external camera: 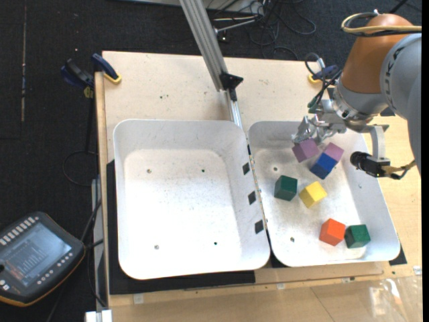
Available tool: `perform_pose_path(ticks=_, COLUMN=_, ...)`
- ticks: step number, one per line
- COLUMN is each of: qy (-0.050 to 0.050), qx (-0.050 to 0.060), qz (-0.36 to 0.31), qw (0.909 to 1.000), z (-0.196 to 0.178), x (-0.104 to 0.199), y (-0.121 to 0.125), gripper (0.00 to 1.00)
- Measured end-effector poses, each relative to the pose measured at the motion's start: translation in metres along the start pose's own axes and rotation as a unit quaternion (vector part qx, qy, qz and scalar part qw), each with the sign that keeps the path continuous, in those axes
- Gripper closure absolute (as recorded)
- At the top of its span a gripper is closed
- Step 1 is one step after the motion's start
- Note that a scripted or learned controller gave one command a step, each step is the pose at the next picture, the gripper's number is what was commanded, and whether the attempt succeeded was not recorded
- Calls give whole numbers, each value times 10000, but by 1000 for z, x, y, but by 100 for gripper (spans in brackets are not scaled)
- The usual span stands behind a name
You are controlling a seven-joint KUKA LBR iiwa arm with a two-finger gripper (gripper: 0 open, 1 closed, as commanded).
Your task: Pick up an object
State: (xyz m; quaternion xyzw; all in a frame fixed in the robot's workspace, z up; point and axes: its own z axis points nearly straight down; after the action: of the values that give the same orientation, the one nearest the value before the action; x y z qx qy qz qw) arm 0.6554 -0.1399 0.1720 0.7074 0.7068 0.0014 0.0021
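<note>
Right now my end effector [314,131] sits low over the far part of the right bin [375,247], and from this slanted view I cannot tell whether it is released or clenched, or whether anything is truly caught in it. Directly beneath it, touching or very nearly so, is the purple cube [306,150], tilted with one corner toward the bin's middle. That is the relation my next move depends on: the cube lies just below and slightly toward the near-left of the tool, so I judge only a short vertical move separates a grasp from a miss. A blue cube [326,162] leans against the purple one's right side, close enough that it could get nudged or dragged along.

Further out in the same bin, a dark green cube [285,188] and a yellow cube [312,194] sit near each other in the middle, and an orange cube [332,232] touches a second green cube [357,235] at the near edge. Beside it, the left bin [134,180] shares the pale surface [161,86].
</note>
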Motion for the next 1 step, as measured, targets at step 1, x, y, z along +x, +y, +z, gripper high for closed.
perform_pose_path(ticks=1, qy=-7, qx=-11, qz=-2, qw=10000, z=-58, x=-9, y=-3, gripper=100)
